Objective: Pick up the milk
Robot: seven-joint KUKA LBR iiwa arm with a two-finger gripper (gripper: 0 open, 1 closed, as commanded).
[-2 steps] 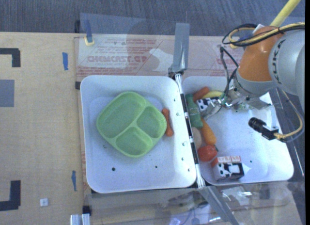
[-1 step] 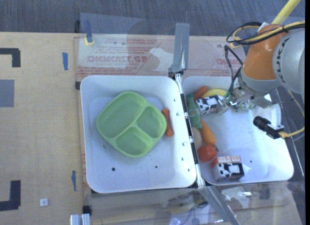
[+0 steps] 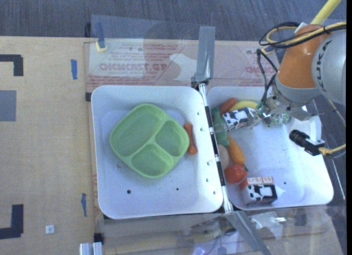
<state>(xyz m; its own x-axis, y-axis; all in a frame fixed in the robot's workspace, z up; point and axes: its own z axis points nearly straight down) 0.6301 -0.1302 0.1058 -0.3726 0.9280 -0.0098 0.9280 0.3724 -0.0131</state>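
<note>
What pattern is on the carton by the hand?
Black-and-white cow patches on the carton, seen in the camera view.

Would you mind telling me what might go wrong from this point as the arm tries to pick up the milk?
1. Two cow-patterned milk cartons lie in the right bin: one by the gripper at the top, another near the front edge. The program could be thrown by the duplicate.
2. The upper carton sits crowded against a banana, a green item and a carrot, so a neighbour might get nudged or caught.
3. It lies tilted, so it might slip.
</note>
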